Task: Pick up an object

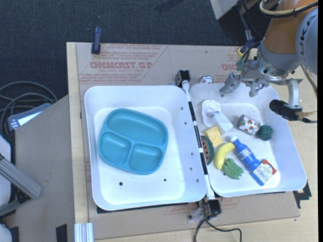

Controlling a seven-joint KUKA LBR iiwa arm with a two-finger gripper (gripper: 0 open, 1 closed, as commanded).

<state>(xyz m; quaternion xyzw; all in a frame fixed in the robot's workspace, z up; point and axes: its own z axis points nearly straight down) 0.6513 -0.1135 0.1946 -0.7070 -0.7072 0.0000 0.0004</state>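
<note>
1. My gripper [243, 86] hung spread and unladen over the right bin's [295, 158] far edge
2. The banana [222, 155] lay near-left inside that bin
3. Dark carpet [40, 24] surrounded the bench [126, 62]

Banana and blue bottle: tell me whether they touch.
Touching. The camera view shows the banana's upper end lying against the blue bottle's capped end, no white bin floor between them.

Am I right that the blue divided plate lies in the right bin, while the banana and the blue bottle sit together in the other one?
Not quite: the camera view shows the blue divided plate in the left bin. The banana and the blue bottle sit together in the other one, the right bin, as you say.
</note>
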